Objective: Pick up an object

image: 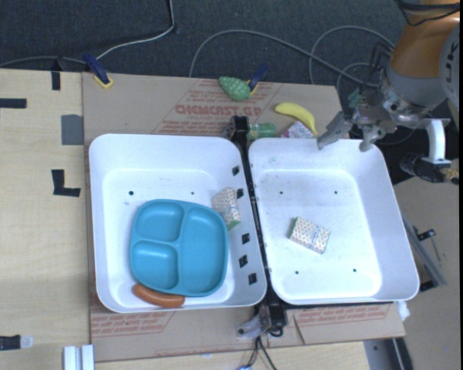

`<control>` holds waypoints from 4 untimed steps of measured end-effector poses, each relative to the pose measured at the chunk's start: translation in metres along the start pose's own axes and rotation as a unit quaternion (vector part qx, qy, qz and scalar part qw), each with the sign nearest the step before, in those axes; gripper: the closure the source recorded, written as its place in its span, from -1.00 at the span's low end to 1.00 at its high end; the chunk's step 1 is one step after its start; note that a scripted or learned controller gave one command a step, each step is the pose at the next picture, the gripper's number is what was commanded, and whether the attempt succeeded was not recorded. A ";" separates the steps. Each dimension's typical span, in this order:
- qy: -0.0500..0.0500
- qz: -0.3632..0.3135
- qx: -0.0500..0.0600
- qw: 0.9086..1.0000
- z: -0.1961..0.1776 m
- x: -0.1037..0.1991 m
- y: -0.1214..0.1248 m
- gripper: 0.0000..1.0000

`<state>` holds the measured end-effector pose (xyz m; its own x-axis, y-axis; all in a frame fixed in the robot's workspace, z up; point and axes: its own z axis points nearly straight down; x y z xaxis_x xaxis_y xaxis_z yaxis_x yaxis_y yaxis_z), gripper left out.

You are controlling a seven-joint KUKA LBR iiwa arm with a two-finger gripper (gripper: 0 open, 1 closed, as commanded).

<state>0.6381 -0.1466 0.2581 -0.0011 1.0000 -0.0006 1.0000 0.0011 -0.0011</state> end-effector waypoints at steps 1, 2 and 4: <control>0.001 0.000 0.002 1.000 0.125 0.043 0.019 -1.00; 0.001 -0.001 0.000 1.000 0.073 0.115 -0.011 -1.00; 0.000 -0.001 0.000 1.000 0.074 0.124 -0.038 -1.00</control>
<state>0.5997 -0.0228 0.1843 -0.0032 1.0000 0.0004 1.0000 0.0032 -0.0004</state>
